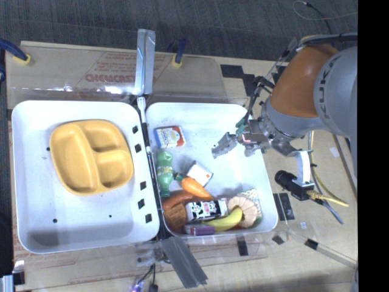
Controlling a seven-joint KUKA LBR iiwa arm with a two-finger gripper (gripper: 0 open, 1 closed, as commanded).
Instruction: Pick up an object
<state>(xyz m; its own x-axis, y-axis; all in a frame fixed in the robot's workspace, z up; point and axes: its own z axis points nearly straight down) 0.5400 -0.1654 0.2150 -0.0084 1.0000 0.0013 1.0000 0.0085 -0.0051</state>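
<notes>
Nearest me, a banana point(226, 221) lay among toy food in the right bin point(255, 163). I saw my end effector point(223, 146) hovering above, fingers apart, gripping nothing.

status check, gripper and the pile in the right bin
Gripper above right bin, nothing between fingers. Orange toy carrot, yellow banana untouched in pile. Yellow divided tray in left bin.
</notes>
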